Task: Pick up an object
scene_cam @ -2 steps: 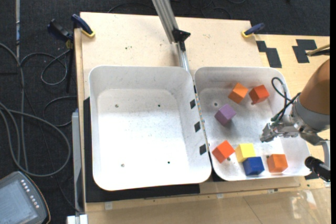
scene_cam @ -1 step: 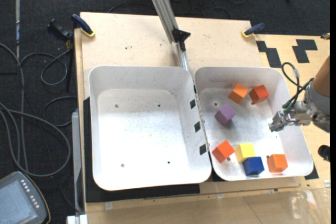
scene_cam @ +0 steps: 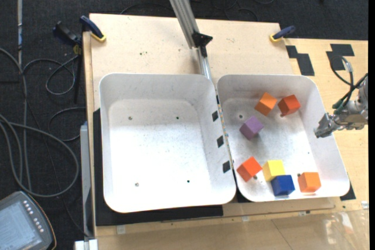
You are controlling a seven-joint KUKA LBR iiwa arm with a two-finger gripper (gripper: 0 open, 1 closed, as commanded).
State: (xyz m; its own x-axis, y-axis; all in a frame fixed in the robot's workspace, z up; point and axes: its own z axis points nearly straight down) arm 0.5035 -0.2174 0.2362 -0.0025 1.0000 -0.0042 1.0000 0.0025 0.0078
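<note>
seven blocks sit in the right bin (scene_cam: 328, 143): orange block (scene_cam: 266, 104) and red-orange block (scene_cam: 289, 105) at the far end, purple block (scene_cam: 252, 126) mid, then red block (scene_cam: 249, 168), yellow block (scene_cam: 273, 169), blue block (scene_cam: 283, 185), orange cube (scene_cam: 309, 181) along the near wall. gripper (scene_cam: 323, 129) hovers at the bin's right rim, nothing in it. left bin (scene_cam: 111, 143) beside it on the worktop (scene_cam: 152, 44).

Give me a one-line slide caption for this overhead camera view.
Tool at the right bin's edge; seven blocks inside, the purple block near its middle.
</note>
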